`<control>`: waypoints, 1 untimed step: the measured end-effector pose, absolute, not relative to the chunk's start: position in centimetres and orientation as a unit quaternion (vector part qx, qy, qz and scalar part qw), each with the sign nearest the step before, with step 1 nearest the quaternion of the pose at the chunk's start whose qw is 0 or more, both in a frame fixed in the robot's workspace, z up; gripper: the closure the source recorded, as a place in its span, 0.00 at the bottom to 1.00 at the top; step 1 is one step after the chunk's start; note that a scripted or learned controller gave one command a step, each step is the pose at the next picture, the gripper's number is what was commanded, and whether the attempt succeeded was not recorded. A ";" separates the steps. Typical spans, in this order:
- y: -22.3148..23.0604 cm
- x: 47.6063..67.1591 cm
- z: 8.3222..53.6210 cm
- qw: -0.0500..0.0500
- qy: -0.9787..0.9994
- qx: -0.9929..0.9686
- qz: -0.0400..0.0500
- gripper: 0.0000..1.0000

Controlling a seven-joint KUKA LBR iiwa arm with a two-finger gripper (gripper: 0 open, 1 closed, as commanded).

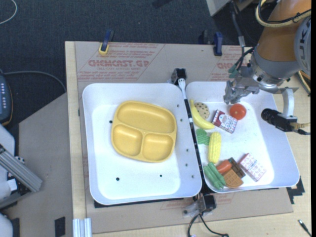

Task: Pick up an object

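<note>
Jaws (233,99) hovering over right bin (281,152), spread not discernible; red tomato (238,111) lying just beside, red-white carton (224,121) slightly beyond.

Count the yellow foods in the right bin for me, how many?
2. A banana lies by the bin's left wall, near the top. A corn cob lies just below it, toward the middle. More could hide under the pile at the bottom.
</note>
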State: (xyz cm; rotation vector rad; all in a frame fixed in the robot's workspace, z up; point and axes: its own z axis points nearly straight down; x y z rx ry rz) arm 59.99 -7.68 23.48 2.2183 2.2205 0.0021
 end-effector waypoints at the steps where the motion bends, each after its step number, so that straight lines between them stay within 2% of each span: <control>1: -7.3 60.3 21.6 -0.002 0.707 0.707 -0.001 1.00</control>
